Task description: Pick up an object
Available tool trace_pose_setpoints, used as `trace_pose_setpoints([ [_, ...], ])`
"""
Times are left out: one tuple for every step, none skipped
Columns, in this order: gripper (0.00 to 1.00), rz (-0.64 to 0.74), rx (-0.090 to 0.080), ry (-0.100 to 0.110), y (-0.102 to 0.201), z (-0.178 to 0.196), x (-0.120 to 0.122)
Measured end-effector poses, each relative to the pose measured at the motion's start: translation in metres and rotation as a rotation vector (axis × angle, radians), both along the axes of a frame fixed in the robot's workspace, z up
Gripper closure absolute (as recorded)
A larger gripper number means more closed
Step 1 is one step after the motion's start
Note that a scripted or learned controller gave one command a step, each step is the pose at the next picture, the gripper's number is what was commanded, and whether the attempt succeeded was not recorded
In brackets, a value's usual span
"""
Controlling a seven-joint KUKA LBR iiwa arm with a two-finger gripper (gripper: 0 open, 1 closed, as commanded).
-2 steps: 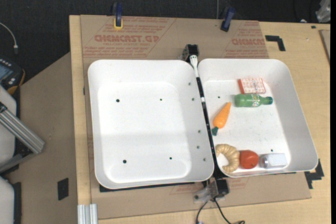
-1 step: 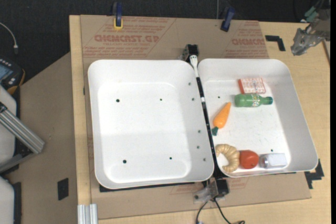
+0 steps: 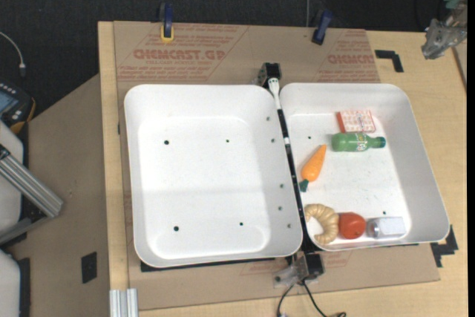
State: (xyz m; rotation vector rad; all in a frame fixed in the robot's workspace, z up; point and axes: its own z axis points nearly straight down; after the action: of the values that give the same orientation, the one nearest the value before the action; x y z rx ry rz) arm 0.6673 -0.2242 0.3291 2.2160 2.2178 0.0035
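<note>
The right bin (image 3: 423,159) holds several objects. A red-and-white patterned box (image 3: 356,120) lies near its far side, with a green bottle (image 3: 358,142) on its side just in front of it. An orange carrot (image 3: 313,163) lies near the bin's left wall. Along the near edge sit a tan croissant (image 3: 323,221), a red tomato (image 3: 352,225) and a small clear container (image 3: 387,227). My gripper (image 3: 443,35) hangs at the far right edge of the view, beyond the right bin's back corner and well away from all the objects.
The left bin (image 3: 148,182) sits beside the right one on a brown board (image 3: 223,48). Two clamps (image 3: 167,22) (image 3: 321,26) hold the board's far edge. A black bracket (image 3: 270,73) sits between the bins at the back.
</note>
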Motion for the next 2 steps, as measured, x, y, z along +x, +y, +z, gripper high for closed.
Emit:
trace_pose_setpoints([
  [1.00, -0.001, 0.001, 0.001, 0.000, 0.015, 0.000],
  [1.00, -0.001, 0.000, 0.000, 0.000, 0.046, 0.000],
])
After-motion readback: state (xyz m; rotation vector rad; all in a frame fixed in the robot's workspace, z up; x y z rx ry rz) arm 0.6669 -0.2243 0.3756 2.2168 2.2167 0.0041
